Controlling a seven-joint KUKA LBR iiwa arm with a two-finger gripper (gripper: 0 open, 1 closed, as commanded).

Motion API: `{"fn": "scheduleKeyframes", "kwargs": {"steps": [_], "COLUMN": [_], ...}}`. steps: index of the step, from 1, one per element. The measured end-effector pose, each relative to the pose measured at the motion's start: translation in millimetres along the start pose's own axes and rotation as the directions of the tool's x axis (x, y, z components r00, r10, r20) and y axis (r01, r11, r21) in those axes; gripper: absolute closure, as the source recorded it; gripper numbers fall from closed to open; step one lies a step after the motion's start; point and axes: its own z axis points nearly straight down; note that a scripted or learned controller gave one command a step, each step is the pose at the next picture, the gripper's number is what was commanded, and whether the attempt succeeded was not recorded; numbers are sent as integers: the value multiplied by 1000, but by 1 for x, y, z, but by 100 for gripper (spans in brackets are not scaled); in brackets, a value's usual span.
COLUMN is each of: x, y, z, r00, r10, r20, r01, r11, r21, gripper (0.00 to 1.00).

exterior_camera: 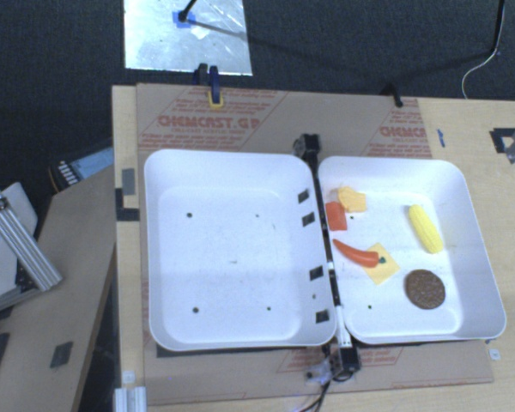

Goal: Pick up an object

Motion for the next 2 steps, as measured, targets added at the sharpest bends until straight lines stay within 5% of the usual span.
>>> {"fn": "scheduleKeyframes", "kwargs": {"steps": [1, 2], "x": [0, -1], "y": [-18, -84], "z": [87, 31], "r00": [1000, 1000], "r10": [0, 1], "r20": [-1, 3], "r01": [0, -1], "r11": [1000, 1000], "r21": [5, -7], "gripper": [100, 100]}}
